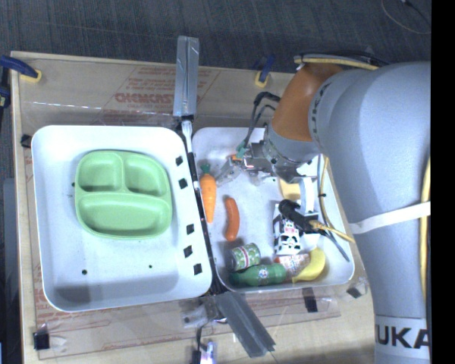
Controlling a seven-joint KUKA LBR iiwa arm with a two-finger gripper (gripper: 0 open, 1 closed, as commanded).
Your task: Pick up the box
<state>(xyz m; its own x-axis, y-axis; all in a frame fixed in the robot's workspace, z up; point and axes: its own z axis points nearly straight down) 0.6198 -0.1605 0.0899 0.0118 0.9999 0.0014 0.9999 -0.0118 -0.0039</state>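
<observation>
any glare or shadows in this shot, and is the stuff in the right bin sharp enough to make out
Camera view: soft even light, mild sheen on the left bin rim, faint shadow under the green plate. The carrot and banana read clearly; the arm blocks part of the right bin, and the gripper looks small and slightly blurred.

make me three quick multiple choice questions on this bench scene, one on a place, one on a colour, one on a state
1. Where is the divided plate?
A. left bin
B. right bin
C. on the bench outside the bins

2. What colour is that plate?
A. red
B. green
C. blue

3. How does the carrot lie?
A. standing upright
B. held in the air
C. flat on the right bin floor

Key: 1 A, it sits in the left bin. 2 B, it is pale green. 3 C, it lies by the bin's left wall.
</observation>
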